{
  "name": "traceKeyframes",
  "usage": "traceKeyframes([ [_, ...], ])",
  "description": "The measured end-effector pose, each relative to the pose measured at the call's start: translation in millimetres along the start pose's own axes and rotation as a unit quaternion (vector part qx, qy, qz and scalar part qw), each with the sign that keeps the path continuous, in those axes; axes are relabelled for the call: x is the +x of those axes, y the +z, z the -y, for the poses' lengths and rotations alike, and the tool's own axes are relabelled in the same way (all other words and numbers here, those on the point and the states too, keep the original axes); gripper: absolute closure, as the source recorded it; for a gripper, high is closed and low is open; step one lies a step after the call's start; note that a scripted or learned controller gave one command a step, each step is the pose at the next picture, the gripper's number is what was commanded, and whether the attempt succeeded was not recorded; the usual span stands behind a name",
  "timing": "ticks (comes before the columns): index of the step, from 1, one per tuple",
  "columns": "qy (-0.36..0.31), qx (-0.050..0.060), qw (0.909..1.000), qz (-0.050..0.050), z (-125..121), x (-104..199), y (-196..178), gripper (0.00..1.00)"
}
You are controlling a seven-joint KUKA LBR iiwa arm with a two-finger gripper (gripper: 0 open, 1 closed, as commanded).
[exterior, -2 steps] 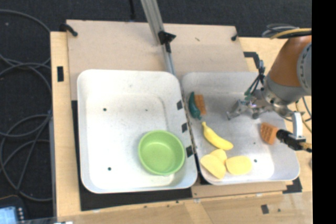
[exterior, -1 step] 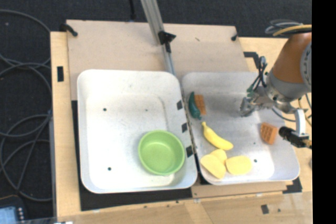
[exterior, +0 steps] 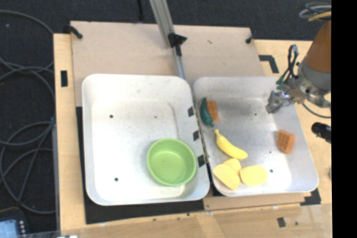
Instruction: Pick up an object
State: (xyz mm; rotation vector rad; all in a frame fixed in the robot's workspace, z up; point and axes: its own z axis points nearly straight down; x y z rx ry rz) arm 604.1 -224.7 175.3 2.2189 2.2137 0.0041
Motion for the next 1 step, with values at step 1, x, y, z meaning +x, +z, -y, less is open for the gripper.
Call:
traceKeyframes([
  [1,-0.003,0.000,1.0000,-0.001,4.2,2.9,-47.4,1.00],
])
